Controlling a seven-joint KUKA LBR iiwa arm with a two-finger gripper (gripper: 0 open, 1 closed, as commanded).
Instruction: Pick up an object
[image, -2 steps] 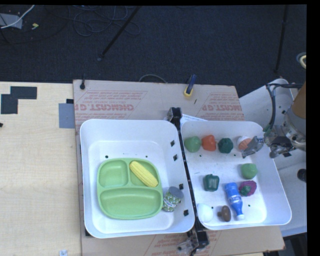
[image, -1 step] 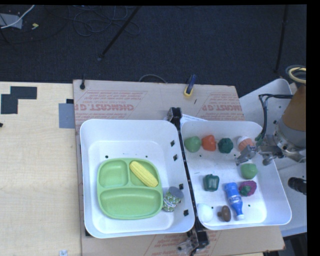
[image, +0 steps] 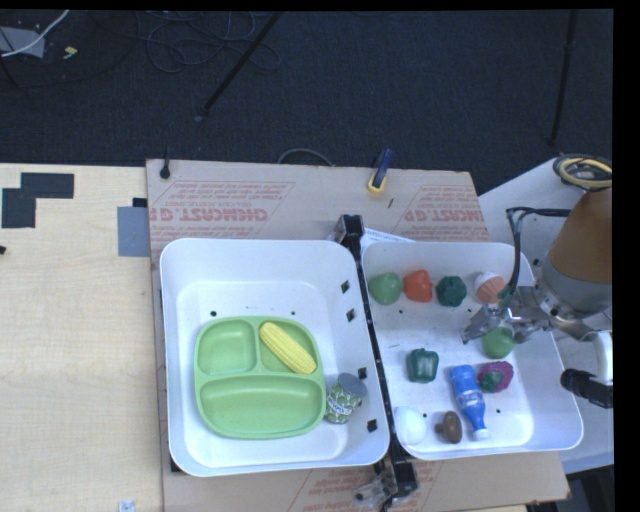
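**Gripper low in the right bin, over a green item**

Nearest the camera, along the front of the right bin, lie a white object, a brown object and a blue bottle with a white cap, with a magenta piece just beside the bottle. A dark green pepper sits a little farther in. In the left bin, a green divided tray carries a yellow corn cob in its upper right compartment, and a small patterned object rests just beside the tray's right edge.

The gripper is down in the right bin, right at a light green ball; whether its fingers are spread or closed cannot be told from this view, and nothing is visibly held. This looks like the grasp attempt itself. The next move calls for closing squarely on the ball and lifting without nudging the neighbours.

Farther back stands a row: a light green fruit, an orange-red one, a dark green one and a pale orange one. Beyond the bins, the cardboard sheet carries red printing seen upside down; it is too blurred to read.
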